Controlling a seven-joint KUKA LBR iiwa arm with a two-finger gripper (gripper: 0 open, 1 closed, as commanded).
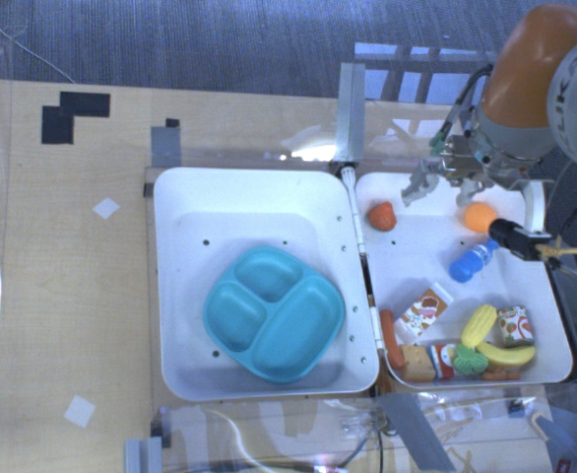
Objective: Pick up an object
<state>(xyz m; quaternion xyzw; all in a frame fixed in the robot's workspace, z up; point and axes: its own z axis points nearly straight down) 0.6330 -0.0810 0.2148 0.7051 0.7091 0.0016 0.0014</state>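
One fixed camera overhead — slanted, viewing both bins.

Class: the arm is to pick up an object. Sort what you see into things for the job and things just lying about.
For the job: gripper, red ball, orange ball, blue bottle, corn, banana, right bin.

Lying about: blue plate, left bin.
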